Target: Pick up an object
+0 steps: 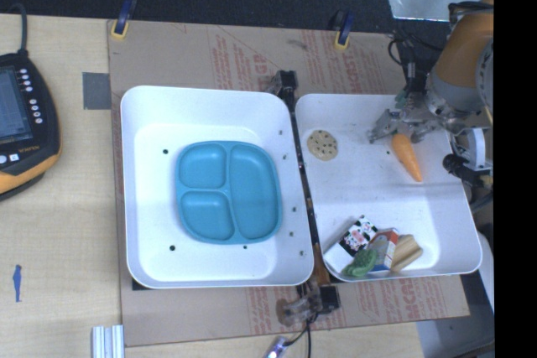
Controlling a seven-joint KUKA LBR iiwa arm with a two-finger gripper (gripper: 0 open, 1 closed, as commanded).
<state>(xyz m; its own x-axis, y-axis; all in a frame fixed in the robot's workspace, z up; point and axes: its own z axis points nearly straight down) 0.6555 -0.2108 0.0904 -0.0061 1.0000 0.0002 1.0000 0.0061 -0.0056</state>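
Observation:
An orange carrot [409, 157] lies in the right bin [436, 214] near its far right side, pointing toward the front. My gripper [404, 127] hangs just over the carrot's far end, its fingers [379, 132] spread wide apart and open. Nothing sits between them. A round brown cookie [322, 144] rests at the far left of the same bin. At the bin's front sits a small pile: a black-and-white item [359, 236], a green piece [365, 263] and a tan wedge [407, 251].
The left bin [151, 264] holds a blue divided plate [228, 191]. A teach pendant [21, 121] lies on the bench at the far left. Clamps [124, 16] hold the cardboard mat at the back.

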